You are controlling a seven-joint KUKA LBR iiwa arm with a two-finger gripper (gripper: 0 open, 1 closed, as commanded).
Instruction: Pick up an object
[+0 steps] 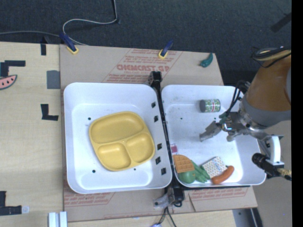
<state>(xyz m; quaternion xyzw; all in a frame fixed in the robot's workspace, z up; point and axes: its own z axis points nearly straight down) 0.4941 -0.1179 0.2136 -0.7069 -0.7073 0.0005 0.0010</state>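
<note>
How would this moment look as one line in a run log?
gripper: over right bin, nothing held | small can: beside it | yellow tray: left bin

My bench: printed cardboard sheet (142,67) under two white bins, left bin (75,126) touching right bin (189,122). Yellow clips (165,51) on the cardboard's far edge. Teal piece (206,59) near its far right corner. Grey cable (90,21) beyond.

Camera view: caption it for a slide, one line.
KUKA arm's gripper hovers in the right bin between a small can and toy food; yellow divided tray fills the left bin.
</note>
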